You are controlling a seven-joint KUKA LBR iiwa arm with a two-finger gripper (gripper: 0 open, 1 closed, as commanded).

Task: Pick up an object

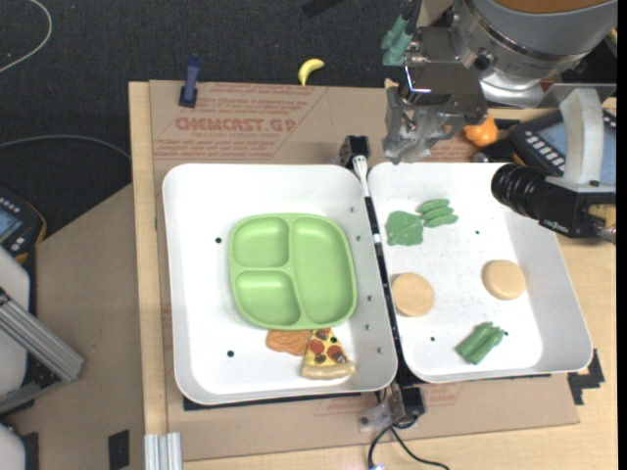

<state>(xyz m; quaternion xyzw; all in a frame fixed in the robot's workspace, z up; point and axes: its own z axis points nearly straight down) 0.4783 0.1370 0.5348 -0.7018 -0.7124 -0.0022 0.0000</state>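
The gripper [409, 143] hangs above the far edge of the right bin [549, 360], near its back-left corner, with the grey arm [534, 27] and its orange band rising toward the top right. Whether it is open or closed cannot be told from this angle, and nothing can be seen in its grasp. In the right bin lie a green leafy piece [403, 228] and green pods [437, 212] just beside it (these two sit nearest the gripper), two tan round cookies [411, 294] [505, 280] well apart, and a green bean bundle [479, 343] near the front edge. The left bin [186, 262] holds a green divided plate [292, 269], with a pizza slice [325, 354] and an orange-brown piece [288, 341] touching at its front rim.
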